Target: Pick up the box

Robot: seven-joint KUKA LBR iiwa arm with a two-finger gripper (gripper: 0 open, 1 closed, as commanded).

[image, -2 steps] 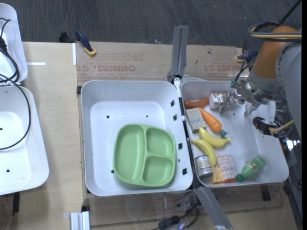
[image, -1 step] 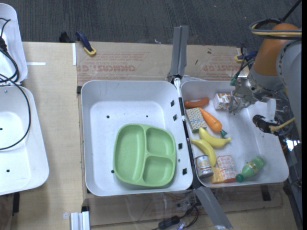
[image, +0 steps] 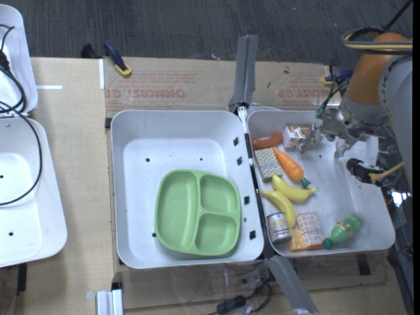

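My gripper (image: 325, 144) hangs over the back of the right bin (image: 377, 205), open, with nothing between its fingers. Just left of it lies a small white and orange carton (image: 295, 135), close to one fingertip but apart from it. A flat box with a fine checked pattern (image: 266, 163) lies by the bin's left wall. A pink and orange box (image: 306, 230) sits at the front, between a can (image: 279, 228) and a green bottle (image: 341, 231).
An orange carrot (image: 289, 165), a red sausage-like piece (image: 266, 141) and two bananas (image: 287, 195) fill the middle of the right bin. The left bin (image: 131, 143) holds a green divided plate (image: 197, 211). The grey and orange arm (image: 374, 77) comes in from the right.
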